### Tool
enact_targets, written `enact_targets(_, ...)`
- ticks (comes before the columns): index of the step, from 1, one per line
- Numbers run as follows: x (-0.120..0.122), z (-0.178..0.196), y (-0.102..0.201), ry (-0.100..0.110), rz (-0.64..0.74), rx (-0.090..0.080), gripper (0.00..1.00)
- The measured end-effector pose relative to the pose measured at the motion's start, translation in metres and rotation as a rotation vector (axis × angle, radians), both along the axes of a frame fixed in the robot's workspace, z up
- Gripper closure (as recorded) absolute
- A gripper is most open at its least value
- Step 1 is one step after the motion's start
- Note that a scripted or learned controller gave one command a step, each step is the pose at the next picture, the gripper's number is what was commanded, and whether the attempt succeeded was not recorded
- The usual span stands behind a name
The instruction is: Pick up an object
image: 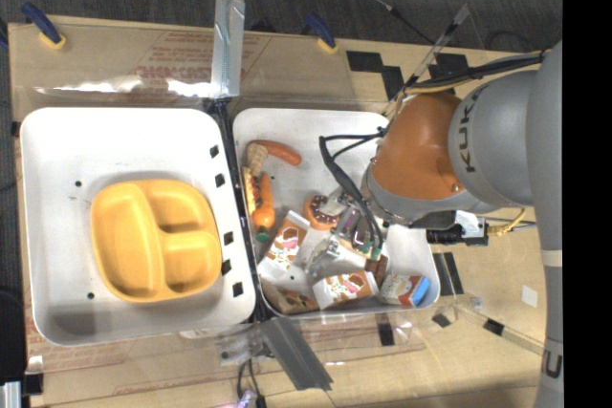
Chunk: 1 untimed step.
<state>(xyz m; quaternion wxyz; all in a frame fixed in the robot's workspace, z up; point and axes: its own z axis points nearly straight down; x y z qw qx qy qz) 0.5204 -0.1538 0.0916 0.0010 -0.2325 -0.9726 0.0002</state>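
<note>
Two shallow white bins are seen side by side on the bench. In the left bin [38, 205] a yellow divided tray [153, 239] is set, lying flat near the middle, well apart from anything else.

The right bin [287, 121] is crowded. A sausage [275, 151] is laid near the upper left corner, and just below it a carrot [262, 198] is stretched along the left wall beside a pale stick-like item that cannot be made out clearly. A chocolate donut [319, 209] is seen near the middle. Along the lower edge small printed cartons are piled: one carton [285, 244] at the left, tilted, a second carton [346, 287] lying flat near the front wall, and a third carton [405, 288] in the lower right corner.

The arm [507, 143] is brought in from the right, its orange band [419, 148] held over the right half of that bin. The gripper [337, 242] is lowered into the clutter just beside the donut and above the cartons. Metal parts and black cables are tangled there with the packaging, so how far the jaws are parted cannot be told, nor can anything be confirmed as held between them; the silver piece below the wrist is possibly part of the tool rather than an object.
</note>
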Motion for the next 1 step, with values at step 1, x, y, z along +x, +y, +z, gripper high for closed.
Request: enact_targets(1,0.0214,0.0039,0.0314,-0.008,-0.063,-0.015,0.0)
